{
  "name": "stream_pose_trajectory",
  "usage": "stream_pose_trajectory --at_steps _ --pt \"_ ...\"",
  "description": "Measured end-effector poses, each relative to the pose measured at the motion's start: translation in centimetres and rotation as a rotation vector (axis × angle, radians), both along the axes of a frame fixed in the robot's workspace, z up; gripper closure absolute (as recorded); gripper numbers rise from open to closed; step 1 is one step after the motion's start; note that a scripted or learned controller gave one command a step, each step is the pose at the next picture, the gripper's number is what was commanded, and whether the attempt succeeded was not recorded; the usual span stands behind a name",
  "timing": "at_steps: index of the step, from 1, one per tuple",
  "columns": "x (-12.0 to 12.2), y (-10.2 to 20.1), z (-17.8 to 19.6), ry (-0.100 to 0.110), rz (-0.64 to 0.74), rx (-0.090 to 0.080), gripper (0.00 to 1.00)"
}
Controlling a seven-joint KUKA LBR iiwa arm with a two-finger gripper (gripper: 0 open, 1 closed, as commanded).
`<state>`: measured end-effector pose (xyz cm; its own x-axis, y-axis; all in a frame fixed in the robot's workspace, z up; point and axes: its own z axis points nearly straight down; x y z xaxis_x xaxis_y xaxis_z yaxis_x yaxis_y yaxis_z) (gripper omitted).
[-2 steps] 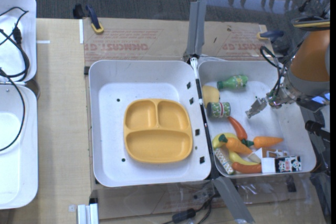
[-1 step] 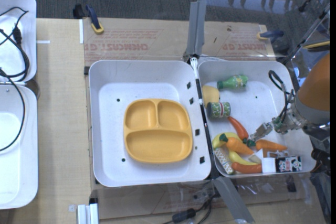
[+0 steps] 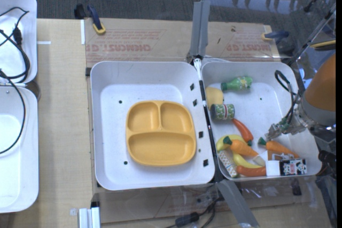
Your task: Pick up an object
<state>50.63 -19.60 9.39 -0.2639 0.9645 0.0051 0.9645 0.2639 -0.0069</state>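
Note:
The right bin (image 3: pixel 267 69) holds several toy foods. A green bottle (image 3: pixel 238 84) lies at the back, with a yellow block (image 3: pixel 214 96) and a green can (image 3: pixel 223 111) near the left wall. A red-orange pepper (image 3: pixel 243 129) lies mid-bin. A banana (image 3: pixel 228 141) and an orange carrot (image 3: pixel 243 148) sit in the front pile. My gripper (image 3: pixel 279 128) hangs low by the bin's right side, just above and behind a green-topped carrot (image 3: pixel 279 147). I see nothing held in it.
The left bin (image 3: pixel 107 115) carries a yellow divided plate (image 3: pixel 160 132). A black-and-white carton (image 3: pixel 292 167) and an orange sausage (image 3: pixel 251 171) lie at the right bin's front. Black cables (image 3: pixel 286 85) trail from the wrist over the bin's right rim.

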Motion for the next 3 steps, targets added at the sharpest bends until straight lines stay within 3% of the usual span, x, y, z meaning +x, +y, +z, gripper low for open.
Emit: stream_pose_trajectory --at_steps 1,2,3 --pt "0.0 0.0 0.0 0.0 0.001 0.0 0.0" --pt "5.7 -1.5 -0.6 -0.004 0.017 0.003 0.0" --pt "-2.7 0.4 -0.4 -0.009 0.147 -0.002 0.0"
